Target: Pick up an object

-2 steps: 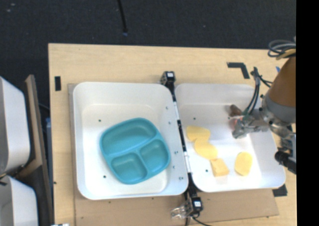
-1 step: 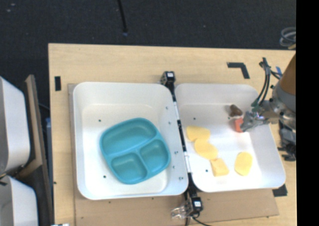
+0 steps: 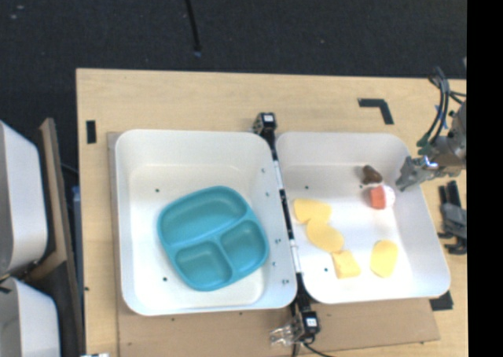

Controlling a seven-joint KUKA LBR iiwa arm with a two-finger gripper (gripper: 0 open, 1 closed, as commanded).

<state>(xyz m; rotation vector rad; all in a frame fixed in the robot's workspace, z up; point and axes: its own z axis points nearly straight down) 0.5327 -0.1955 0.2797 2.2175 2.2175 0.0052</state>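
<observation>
Looking down on your bench [image 3: 196,100], you've got the two white bins side by side. The left bin [image 3: 141,159] has a teal tray [image 3: 212,236] in it, the kind with three compartments, lying flat and a bit turned, sitting towards the near-middle of the bin floor.

The right bin [image 3: 346,151] is where all the pickable stuff is. There's a small brown bit [image 3: 371,174] up near the far right part, and a red-orange piece [image 3: 379,197] just beside it, slightly nearer to you; they look like they're touching or nearly so, hard to say. Then four yellow things: one chunk [image 3: 311,210] close to the divider between the bins, a second one [image 3: 325,236] touching it just below, a squarish slice [image 3: 346,264] right under that, and an oval piece [image 3: 383,259] off on its own towards the right wall.

Your arm's end is at the right edge of the right bin, with the pincer [image 3: 412,173] poking over the rim and pointing in toward the brown bit and the red-orange piece. It's near them but apart from both. Nothing's between its tips as far as I can see, but it's too small and blurry to say if it's spread or closed, so I can't tell.
</observation>
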